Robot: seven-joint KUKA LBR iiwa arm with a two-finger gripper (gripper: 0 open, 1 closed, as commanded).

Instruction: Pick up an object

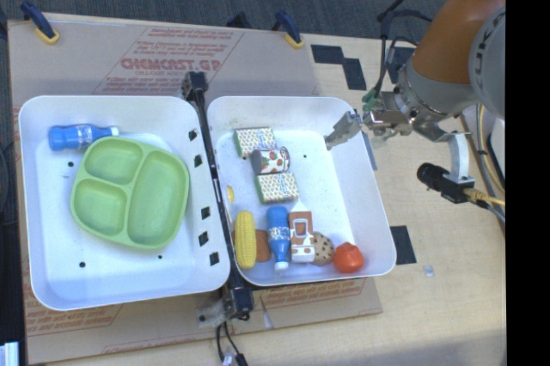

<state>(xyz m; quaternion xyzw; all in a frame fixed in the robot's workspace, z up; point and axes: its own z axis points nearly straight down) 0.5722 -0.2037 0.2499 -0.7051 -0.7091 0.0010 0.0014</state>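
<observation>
Several small packed items crowd the right shallow white plastic bin point(365, 210); the grey two-finger gripper point(344, 131), grasp unreadable, at its far right corner may snag neighbours

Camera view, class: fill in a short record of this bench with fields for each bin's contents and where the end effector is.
left bin: green plate, blue bottle
right bin: three patterned boxes, corn, blue tube, carton, cookie, tomato
end effector: over the right bin's upper right corner, holding nothing visible
</observation>
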